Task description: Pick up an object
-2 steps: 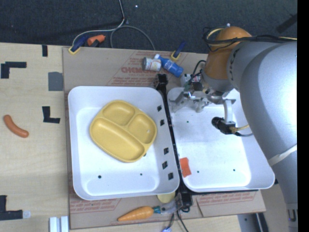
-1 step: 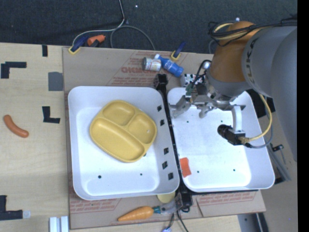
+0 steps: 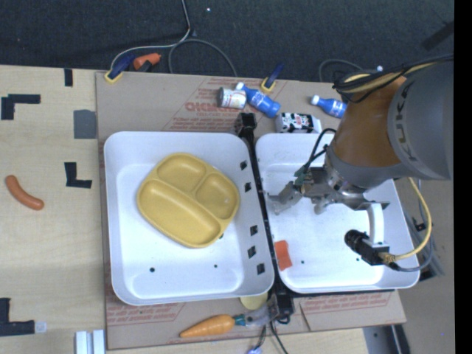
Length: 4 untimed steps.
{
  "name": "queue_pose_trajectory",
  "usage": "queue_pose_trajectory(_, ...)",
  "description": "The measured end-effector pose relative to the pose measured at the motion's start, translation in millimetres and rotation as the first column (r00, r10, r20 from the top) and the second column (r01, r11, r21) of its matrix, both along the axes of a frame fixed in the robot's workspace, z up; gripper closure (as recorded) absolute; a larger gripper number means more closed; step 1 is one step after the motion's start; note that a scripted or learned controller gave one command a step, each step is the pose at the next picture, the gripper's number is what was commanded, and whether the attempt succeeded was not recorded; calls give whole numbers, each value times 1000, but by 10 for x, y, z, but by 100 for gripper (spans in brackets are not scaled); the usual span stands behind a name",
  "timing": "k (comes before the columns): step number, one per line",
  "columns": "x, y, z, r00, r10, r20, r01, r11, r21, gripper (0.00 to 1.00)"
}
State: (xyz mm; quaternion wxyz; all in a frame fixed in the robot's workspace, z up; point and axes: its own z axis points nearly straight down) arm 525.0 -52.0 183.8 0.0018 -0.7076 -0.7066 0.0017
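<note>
Hovering low in the right bin (image 3: 391,275), the claw (image 3: 284,198) points toward the divider — whether it is open or grasping anything, I cannot tell. Nearest target: an orange block (image 3: 282,255), just below it on the floor, not yet lifted. A yellow tray (image 3: 188,198) fills the left bin (image 3: 122,220). "KUKA" lettering partly shows on the arm (image 3: 402,120).
</note>
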Motion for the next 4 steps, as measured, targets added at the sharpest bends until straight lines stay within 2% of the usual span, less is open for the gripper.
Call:
queue_pose_trajectory(1, 385, -445, -1004, 1000, -1, 11, 1, 1000, -2, 0)
queue_pose_trajectory(2, 1018, -424, -977, 1000, 4, 10, -4, 1000, -2, 0)
queue_pose_trajectory(3, 1451, -438, -986, 1000, 4, 8, -4, 1000, -1, 0)
queue_pose_trajectory(4, 715, 195, 73, 1000, 8, 11, -8, 1000, 3, 0)
